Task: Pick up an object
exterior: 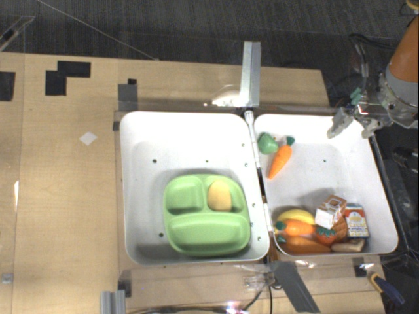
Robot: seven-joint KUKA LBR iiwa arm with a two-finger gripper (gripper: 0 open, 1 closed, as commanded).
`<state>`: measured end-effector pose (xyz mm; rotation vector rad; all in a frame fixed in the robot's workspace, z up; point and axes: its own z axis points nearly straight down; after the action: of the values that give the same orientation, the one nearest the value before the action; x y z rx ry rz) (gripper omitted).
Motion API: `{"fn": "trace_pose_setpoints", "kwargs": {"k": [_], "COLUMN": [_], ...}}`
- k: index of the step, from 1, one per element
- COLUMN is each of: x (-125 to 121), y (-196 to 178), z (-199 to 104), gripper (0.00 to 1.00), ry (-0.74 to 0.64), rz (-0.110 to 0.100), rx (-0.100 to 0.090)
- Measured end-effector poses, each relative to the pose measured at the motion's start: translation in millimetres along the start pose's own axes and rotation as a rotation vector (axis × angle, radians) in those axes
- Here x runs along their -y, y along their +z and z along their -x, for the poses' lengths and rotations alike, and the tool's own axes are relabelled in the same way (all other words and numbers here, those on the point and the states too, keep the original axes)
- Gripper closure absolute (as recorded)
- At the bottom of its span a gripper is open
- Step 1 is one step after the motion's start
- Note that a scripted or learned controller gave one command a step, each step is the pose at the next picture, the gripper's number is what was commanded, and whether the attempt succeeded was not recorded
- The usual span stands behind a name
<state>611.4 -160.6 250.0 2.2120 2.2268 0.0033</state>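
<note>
My gripper (353, 124) hangs at the far right, over the back right corner of the right bin (327, 169). Its two fingers are spread apart with nothing between them. A toy carrot (279, 159) lies near the bin's back left, beside a green round toy (266, 142). At the bin's front edge sits a heap: a yellow banana (296, 215), orange pieces (302, 236), a small carton (330, 210) and a box (356, 220). The gripper is well apart from all of them.
The left bin (150, 169) holds a green divided plate (203, 224) with a yellow round toy (220, 195) in its upper right compartment. A metal post (251, 74) stands behind the divide between the bins.
</note>
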Motion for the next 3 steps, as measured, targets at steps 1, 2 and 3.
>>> {"fn": "trace_pose_setpoints", "kwargs": {"k": [1,2,3], "x": [-33,-48,-58], "y": [-75,35,134], "z": [-42,-95,-73], "gripper": [0.00,0.00,0.00], "ry": [0.256,0.387,0.306], "rz": [0.002,-0.002,-0.002], "rx": [0.000,0.000,0.000]}}
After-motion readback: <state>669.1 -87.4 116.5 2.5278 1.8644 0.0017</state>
